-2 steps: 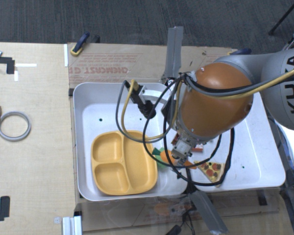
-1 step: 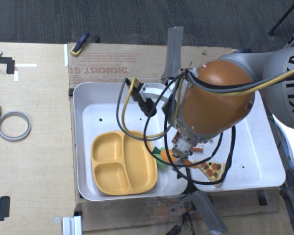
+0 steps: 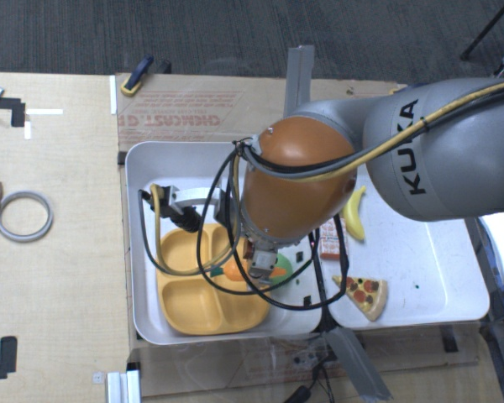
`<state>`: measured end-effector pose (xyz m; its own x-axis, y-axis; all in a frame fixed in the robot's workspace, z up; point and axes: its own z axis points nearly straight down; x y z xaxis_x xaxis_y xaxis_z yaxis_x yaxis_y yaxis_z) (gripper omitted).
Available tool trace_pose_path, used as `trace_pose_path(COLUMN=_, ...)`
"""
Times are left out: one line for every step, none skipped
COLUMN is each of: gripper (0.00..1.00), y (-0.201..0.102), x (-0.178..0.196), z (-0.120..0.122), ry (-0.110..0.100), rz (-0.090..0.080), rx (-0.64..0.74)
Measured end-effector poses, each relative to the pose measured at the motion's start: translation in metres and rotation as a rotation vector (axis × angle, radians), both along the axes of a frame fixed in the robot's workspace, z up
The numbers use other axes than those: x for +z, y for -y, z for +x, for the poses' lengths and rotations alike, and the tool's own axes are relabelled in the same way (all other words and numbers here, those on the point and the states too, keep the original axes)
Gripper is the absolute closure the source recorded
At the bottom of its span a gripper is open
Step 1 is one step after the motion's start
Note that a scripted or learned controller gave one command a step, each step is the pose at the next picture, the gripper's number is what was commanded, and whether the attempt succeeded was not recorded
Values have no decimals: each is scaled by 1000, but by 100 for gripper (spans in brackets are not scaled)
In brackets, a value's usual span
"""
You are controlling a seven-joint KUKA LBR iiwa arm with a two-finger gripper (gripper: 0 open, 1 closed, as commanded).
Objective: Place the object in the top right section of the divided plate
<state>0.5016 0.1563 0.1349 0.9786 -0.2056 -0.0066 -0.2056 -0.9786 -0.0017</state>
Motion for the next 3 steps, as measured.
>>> trace_pose_path(gripper=100, y=43, x=129, z=14, ry=3, rz=1, rx=-1)
trace_pose_path(gripper=100, y=18, x=37, z=-16, ry=0, rz=-1, rx=3)
trace_pose_path(gripper=100, y=128, x=56, z=73, ry=2, rz=1, rx=-23)
